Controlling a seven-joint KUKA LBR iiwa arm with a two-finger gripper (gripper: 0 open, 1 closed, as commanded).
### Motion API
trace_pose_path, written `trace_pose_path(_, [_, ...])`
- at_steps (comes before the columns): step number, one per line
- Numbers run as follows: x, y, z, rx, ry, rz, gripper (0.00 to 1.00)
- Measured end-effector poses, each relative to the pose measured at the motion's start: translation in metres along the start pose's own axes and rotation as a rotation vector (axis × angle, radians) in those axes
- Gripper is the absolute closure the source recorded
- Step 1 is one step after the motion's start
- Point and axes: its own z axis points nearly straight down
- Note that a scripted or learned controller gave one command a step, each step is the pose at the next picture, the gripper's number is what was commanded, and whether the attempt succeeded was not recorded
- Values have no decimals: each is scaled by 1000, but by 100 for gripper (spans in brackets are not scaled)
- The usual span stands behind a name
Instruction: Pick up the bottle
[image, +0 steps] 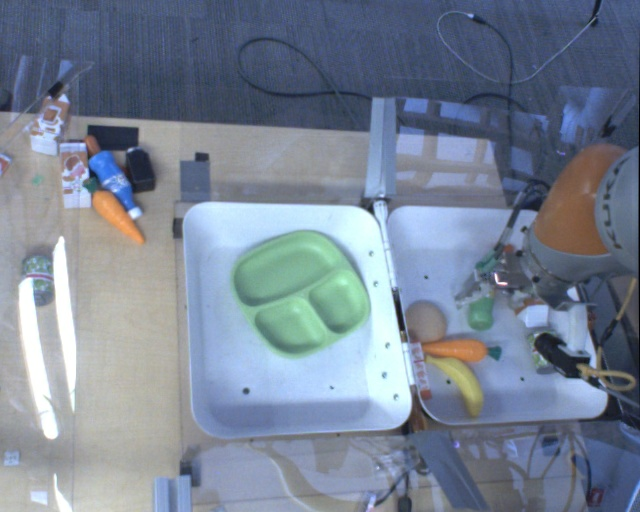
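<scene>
While the two-finger gripper (490, 283) hangs over the right white bin (500, 400), jaw state unreadable, a small green plastic bottle (481, 313) sits just below the tips. Risk: orange plastic carrot (455, 350) and beige egg (426, 322) nearby; an off-centre close could nudge the bottle aside.

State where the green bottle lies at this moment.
The green bottle lies in the right bin, right of the egg, just above the carrot, under the arm's wrist.
</scene>
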Motion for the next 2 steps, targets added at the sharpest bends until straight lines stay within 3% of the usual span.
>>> trace_pose_path(1, [1,2,-11,-6,0,-1,100])
trace_pose_path(2, [103,-15,-122,0,1,-51,100])
